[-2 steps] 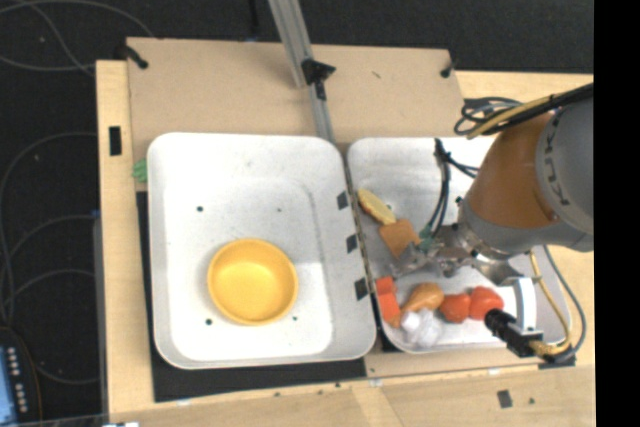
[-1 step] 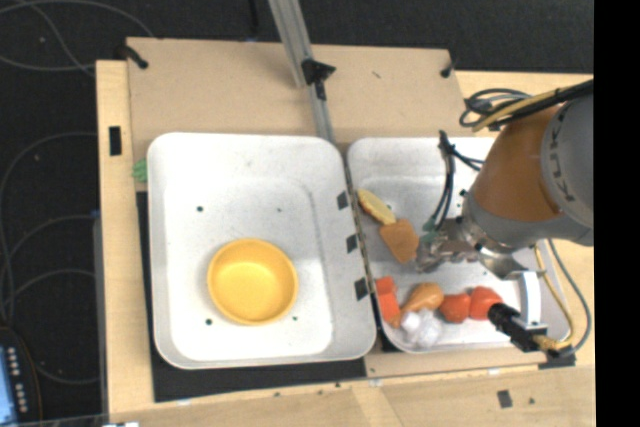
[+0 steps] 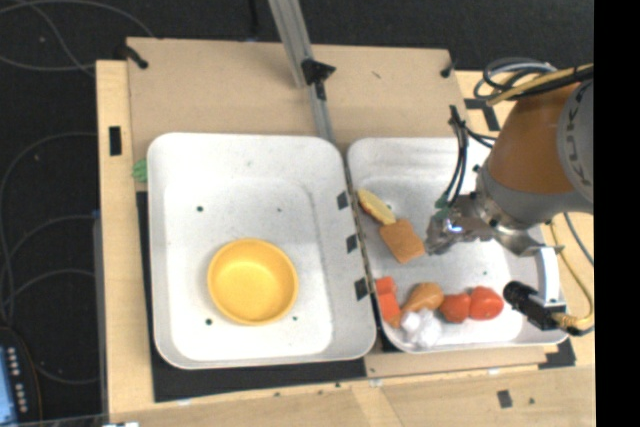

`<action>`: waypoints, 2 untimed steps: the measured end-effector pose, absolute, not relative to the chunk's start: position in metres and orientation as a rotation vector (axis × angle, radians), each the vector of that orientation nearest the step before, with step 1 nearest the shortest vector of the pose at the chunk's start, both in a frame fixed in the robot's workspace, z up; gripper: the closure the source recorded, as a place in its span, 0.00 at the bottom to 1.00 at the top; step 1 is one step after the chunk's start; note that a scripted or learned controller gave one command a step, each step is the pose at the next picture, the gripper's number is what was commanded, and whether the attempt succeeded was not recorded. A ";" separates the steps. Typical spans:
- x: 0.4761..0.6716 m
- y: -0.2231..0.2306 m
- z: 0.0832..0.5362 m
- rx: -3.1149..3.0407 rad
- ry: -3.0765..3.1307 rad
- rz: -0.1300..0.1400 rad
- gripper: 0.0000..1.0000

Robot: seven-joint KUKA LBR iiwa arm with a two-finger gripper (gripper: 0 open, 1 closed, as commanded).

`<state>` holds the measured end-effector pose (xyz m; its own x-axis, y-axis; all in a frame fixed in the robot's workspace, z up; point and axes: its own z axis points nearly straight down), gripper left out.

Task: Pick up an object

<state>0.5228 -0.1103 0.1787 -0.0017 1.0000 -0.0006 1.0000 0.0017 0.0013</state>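
Hovering low in right bin, no pick made yet.
Gripper (image 3: 446,233) sits just right of the tan block (image 3: 402,241), near it or maybe touching (can't resolve the contact); whether it is wide or narrow I cannot tell, and nothing shows between its tips. Tan block lies on the floor of the right bin (image 3: 400,160), with a yellow piece (image 3: 377,207) just up-left of it. Along the bin's near edge: orange block (image 3: 386,299), white crumpled item (image 3: 420,328), orange-tan piece (image 3: 424,296), red pieces (image 3: 473,306). Left bin (image 3: 190,165) holds a yellow bowl (image 3: 252,281). Judged progress: approach done, grasp and lift both left.
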 end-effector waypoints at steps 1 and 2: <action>0.525 -0.114 0.239 2.216 2.223 0.001 1.00; 0.526 -0.115 0.283 2.216 2.224 0.000 1.00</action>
